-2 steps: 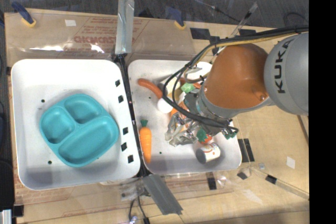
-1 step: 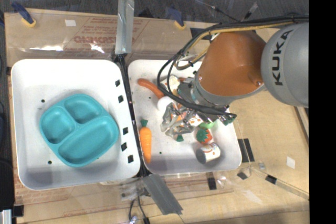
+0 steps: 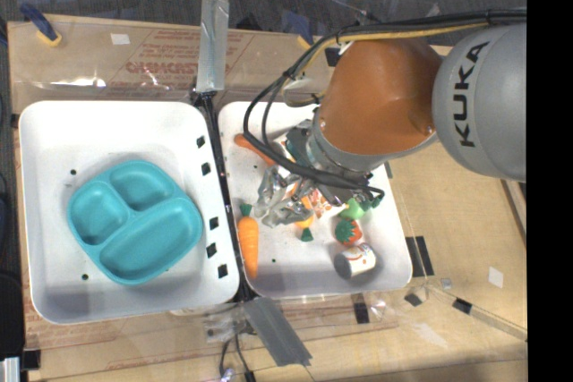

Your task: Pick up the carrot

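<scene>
An orange carrot (image 3: 248, 244) with a green stub at its top lies along the left wall of the right bin (image 3: 394, 268), near the front. My gripper (image 3: 279, 198) hangs under the orange wrist band in the middle of that bin, just up and to the right of the carrot's top end. It is low over the bin floor. The carrot lies free on the floor, apart from the gripper.
A thin orange stick (image 3: 255, 149) lies at the back left of the right bin. Small green pieces (image 3: 360, 208), a red-and-white toy (image 3: 350, 233) and a grey-white cylinder (image 3: 355, 263) sit at the right. A teal divided plate (image 3: 134, 219) rests in the left bin (image 3: 45, 139).
</scene>
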### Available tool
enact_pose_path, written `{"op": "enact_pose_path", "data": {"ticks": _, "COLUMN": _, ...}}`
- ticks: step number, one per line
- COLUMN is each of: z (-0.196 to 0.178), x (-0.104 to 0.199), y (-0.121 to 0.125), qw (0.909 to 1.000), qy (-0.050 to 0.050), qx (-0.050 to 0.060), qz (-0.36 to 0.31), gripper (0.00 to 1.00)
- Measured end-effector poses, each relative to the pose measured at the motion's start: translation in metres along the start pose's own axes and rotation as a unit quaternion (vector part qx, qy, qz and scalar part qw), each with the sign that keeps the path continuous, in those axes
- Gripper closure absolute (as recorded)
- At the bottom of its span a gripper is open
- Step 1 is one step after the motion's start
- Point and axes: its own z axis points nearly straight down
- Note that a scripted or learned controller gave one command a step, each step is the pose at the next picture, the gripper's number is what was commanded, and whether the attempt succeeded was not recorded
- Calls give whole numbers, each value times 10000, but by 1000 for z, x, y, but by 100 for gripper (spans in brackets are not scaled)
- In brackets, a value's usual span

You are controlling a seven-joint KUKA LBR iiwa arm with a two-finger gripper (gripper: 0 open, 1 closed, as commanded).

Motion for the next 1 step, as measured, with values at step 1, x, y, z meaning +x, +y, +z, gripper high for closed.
{"op": "enact_pose_path", "data": {"ticks": 1, "z": -70, "x": -12, "y": 18, "qw": 9982, "qy": -4, "qx": 10, "qz": -594, "gripper": 100}}
